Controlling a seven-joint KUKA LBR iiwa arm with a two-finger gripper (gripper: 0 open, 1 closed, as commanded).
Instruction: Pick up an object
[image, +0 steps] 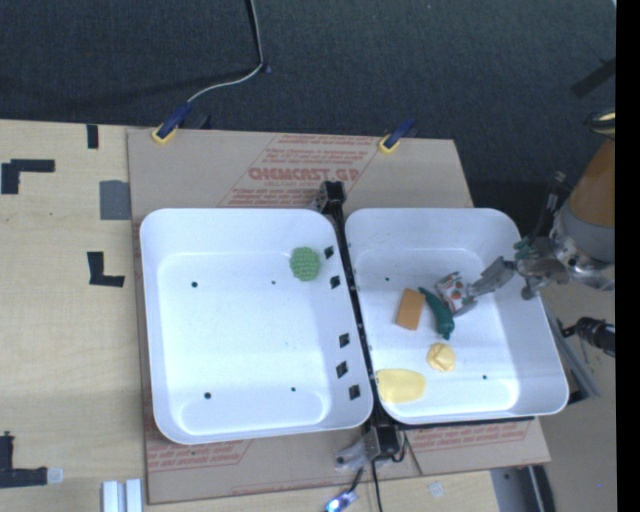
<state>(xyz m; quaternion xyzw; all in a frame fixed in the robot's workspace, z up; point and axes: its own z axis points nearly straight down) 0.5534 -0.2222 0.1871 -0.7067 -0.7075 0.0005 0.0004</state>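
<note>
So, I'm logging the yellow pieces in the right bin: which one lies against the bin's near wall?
The larger, flat pale yellow piece does, by the near-left corner. The smaller yellow lump sits farther in, below the teal piece.

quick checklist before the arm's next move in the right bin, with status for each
1. Hand is over the right bin: ok.
2. Hand is near a target, right beside the green object: ok.
3. Something held between the fingers: cannot tell, too small and blurred.
4. Targets spaced apart: not ok, the orange block sits close beside the green object.
5. Other pickable items available, the small yellow piece and the flat yellow object: ok.
6. Round green item lies in the left bin, away from the hand: ok.
</note>
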